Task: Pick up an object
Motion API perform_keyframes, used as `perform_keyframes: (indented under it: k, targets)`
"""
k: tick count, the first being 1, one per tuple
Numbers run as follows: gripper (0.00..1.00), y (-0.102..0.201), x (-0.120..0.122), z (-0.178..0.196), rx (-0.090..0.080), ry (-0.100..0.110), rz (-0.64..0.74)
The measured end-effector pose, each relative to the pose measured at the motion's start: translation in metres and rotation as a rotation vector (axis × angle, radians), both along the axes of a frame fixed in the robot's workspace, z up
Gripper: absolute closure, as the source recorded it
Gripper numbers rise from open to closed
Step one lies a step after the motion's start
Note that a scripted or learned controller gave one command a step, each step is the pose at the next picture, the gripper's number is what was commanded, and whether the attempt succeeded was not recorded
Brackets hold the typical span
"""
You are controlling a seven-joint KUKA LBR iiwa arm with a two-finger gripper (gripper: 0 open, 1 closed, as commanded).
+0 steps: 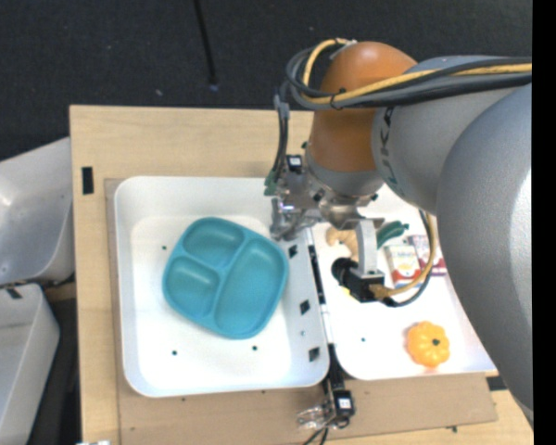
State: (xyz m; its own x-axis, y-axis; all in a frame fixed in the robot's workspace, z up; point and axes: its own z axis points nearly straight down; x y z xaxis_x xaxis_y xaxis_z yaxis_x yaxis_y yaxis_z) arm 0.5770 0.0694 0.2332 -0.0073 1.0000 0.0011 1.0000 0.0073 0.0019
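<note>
A light blue divided plate lies flat in the left bin. An orange pumpkin-shaped toy rests near the front of the right bin. Beneath the arm's wrist lie a tan object, a small white packet with red print and a green item, all partly hidden. My gripper hangs over the divider between the bins, just right of the plate's upper right edge. The wrist covers most of it.
The grey arm with its orange band covers the back of the right bin. A black cable loops over the right bin. The wooden bench surrounds both bins, and a white shape stands at the left.
</note>
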Motion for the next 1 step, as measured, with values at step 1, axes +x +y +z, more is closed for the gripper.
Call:
perform_keyframes:
  k: [1]
  targets:
    - [0.0, -0.0034, -0.0012, 0.0001, -0.001, 0.003, -0.005]
